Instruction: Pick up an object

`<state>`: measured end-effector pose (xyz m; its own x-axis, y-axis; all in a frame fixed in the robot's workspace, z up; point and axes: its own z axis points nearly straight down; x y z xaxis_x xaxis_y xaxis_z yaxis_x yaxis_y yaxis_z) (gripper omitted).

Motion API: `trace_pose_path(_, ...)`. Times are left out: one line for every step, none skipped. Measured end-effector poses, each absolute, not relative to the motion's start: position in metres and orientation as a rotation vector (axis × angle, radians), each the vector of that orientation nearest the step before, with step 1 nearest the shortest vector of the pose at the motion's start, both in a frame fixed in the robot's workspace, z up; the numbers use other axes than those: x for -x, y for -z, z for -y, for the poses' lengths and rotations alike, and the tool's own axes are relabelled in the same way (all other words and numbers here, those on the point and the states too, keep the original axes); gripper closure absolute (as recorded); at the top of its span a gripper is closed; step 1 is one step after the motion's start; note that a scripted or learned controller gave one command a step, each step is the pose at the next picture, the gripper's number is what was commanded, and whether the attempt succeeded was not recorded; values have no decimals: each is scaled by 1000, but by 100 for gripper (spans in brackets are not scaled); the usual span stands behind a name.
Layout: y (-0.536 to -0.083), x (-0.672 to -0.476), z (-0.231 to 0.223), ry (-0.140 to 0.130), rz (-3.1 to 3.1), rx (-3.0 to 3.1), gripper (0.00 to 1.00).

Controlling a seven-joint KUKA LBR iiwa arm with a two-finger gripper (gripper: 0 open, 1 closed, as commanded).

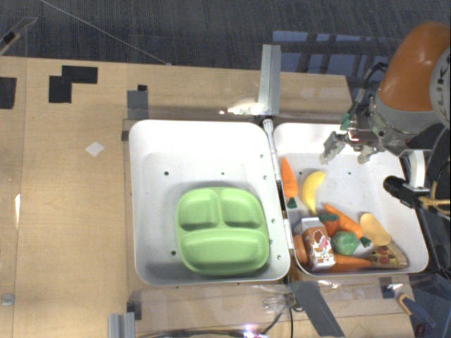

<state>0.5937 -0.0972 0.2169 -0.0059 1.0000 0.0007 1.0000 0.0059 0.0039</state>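
From my seat I see a dark grey carpeted floor along the top of the camera view, and below it the pale wooden table with a few black patches near its far left corner. Two shallow white bins sit side by side on it, parted by a metal post at the far edge.

The left bin carries a green divided tray, lying flat toward the near side, three compartments facing up.

The right bin has its things crowded along the near side and the left wall. An orange carrot lies along the dividing wall, and a yellow banana rests just beside it, to its right. Near the front corner a small carton with a printed label stands against another carrot that runs along the front wall. A green round vegetable sits between that carrot and a shorter orange piece behind it. A tan, spoon-shaped piece lies to the right of them.

The arm comes in from the right, its orange band big in the upper corner. The end effector hangs over the far part of the right bin, above bare white floor, well apart from the pile and beyond the banana. Its two fingers are spread apart with nothing between them.
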Motion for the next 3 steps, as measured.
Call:
trace_pose_path(-94, -611, 106, -8, -2278, -2155, 0)
trace_pose_path(-92, -569, 89, -18, -2228, -2195, 0)
trace_pose_path(-105, -573, 86, -32, -2227, -2192, 100)
